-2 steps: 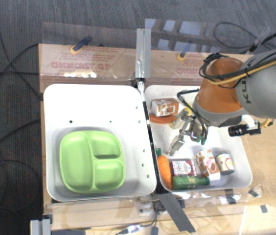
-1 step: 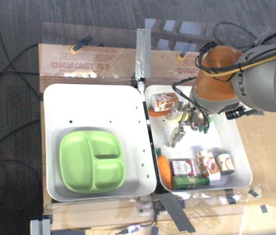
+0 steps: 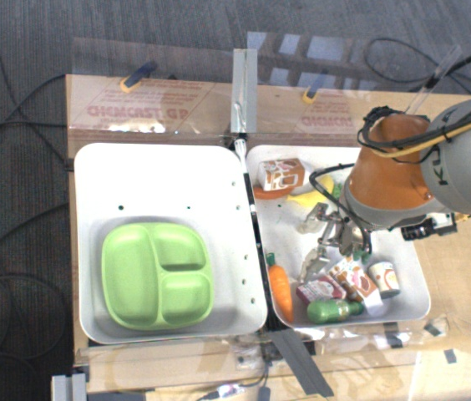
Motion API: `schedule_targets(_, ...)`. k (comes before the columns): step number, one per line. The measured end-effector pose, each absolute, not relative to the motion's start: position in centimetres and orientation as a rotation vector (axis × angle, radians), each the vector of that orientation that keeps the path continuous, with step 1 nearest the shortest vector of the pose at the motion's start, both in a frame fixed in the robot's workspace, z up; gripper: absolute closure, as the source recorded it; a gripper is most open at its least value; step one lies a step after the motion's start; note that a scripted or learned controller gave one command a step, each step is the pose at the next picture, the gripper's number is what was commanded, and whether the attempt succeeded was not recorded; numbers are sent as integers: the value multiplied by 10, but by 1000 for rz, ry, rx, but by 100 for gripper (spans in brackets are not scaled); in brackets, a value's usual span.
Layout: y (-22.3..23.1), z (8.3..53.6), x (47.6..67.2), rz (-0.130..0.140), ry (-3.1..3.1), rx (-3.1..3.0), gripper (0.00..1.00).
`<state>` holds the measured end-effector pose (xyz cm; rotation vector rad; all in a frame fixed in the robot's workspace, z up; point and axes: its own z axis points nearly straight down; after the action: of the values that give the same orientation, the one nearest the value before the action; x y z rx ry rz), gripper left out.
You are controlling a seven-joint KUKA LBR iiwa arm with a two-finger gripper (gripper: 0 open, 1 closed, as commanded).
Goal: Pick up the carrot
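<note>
Carrot (image 3: 280, 290) lying lower centre, along the right bin's (image 3: 415, 307) left wall, green top upward. Gripper (image 3: 326, 242) just right of it, fingers apart over packaged snacks (labels unreadable). Green divided plate (image 3: 158, 273) in the left bin (image 3: 160, 161).

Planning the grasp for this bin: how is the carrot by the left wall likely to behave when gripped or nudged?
The carrot looks smooth, tapered and rounded, so it may roll or slip out of a pinch near its narrow end. It probably stays stiff rather than bending. It lies close to the right bin's left wall, so a nudge likely pins it there instead of letting it roll away.
</note>
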<state>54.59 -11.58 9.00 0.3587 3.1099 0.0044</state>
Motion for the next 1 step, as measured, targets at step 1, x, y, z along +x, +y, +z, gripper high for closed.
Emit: schedule_targets(1,-114,100,547,9,3106,359,100)
